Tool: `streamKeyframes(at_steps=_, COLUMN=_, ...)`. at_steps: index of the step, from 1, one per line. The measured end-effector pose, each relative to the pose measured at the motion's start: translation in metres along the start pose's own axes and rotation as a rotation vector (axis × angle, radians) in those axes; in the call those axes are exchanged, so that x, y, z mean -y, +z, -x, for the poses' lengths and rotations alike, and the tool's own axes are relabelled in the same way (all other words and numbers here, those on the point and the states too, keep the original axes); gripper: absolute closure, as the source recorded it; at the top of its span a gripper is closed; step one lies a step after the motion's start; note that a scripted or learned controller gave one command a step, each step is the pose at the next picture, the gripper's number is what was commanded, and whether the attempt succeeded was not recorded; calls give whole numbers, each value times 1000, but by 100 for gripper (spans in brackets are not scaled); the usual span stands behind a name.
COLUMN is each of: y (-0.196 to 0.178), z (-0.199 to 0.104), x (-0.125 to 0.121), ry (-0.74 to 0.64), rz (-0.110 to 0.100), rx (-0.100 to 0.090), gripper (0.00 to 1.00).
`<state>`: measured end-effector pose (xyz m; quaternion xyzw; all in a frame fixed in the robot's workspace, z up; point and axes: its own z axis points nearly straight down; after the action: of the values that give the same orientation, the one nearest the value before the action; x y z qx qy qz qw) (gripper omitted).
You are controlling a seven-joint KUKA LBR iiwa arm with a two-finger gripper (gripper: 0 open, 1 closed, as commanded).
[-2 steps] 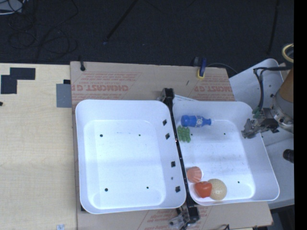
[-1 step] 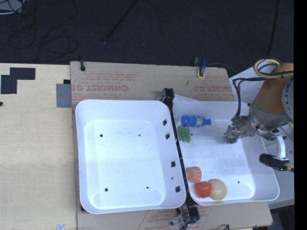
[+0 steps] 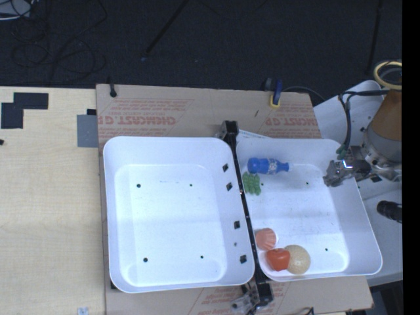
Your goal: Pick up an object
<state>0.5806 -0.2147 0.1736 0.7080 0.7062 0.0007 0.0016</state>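
The right bin (image 3: 354,241) holds a blue bottle (image 3: 267,167) lying on its side near the back left, with a green knobbly object (image 3: 252,184) just below it. At the front left of that bin lie a pale orange ball (image 3: 265,238), a red object (image 3: 278,259) and a cream ball (image 3: 298,258), close together. My gripper (image 3: 336,174) hangs at the right bin's right rim, well away from all the objects. Nothing shows between its fingers.
The left bin (image 3: 125,176) stands beside the right one, with a black divider strip (image 3: 237,195) between them. Both rest on a cardboard sheet (image 3: 157,110). The arm's orange band (image 3: 388,117) and cables sit at the far right.
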Motion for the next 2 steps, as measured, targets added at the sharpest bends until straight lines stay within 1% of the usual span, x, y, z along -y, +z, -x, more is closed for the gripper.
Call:
streamKeyframes(at_steps=1, y=90, z=-3, x=-24, ry=-7, rz=-4, rx=-1, gripper=100)
streamKeyframes(at_steps=2, y=-19, z=0, x=-26, ry=-5, rz=6, rx=2, gripper=100)
